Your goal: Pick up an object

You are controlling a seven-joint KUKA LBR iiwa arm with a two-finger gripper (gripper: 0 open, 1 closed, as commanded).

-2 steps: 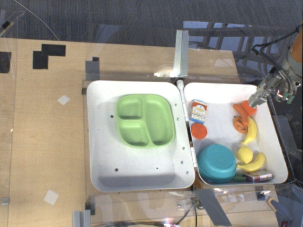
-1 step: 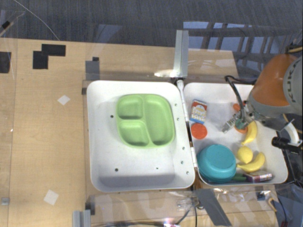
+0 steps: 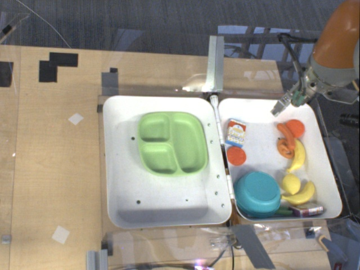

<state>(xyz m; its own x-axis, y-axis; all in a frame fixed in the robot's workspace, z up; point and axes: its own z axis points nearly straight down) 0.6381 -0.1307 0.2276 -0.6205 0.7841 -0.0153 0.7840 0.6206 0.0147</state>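
1. Camera view, the tool: I see the gripper [image 3: 281, 107] hanging over the back right corner of the right bin [image 3: 329, 167], small and pointing down to the left. I cannot tell from here how it is set, and I see nothing in it. It is near the orange fruit [image 3: 295, 128] but apart from it.

2. Camera view, the arm: its orange band [image 3: 340, 35] sits at the upper right.

3. Camera view, the count: I count two white bins side by side. The left bin [image 3: 121, 201] carries one green divided tray [image 3: 171, 143] with three compartments, lying flat near the middle.

4. Camera view, the right bin: one small carton [image 3: 236, 133] with a red and white face near the left wall, one red-orange round disc [image 3: 237, 157] just below it, one teal bowl [image 3: 257, 193] at the front, and one dark marker-like stick [image 3: 304, 211] along the front edge.

5. Camera view, the pickable fruit: two bananas, one upper banana [image 3: 298, 156] curving down the right side and one lower banana [image 3: 302, 193] beside the bowl, with a yellow lemon-like piece [image 3: 290, 181] between them. A small orange curved piece [image 3: 285, 146] lies just under the orange fruit, touching the upper banana.
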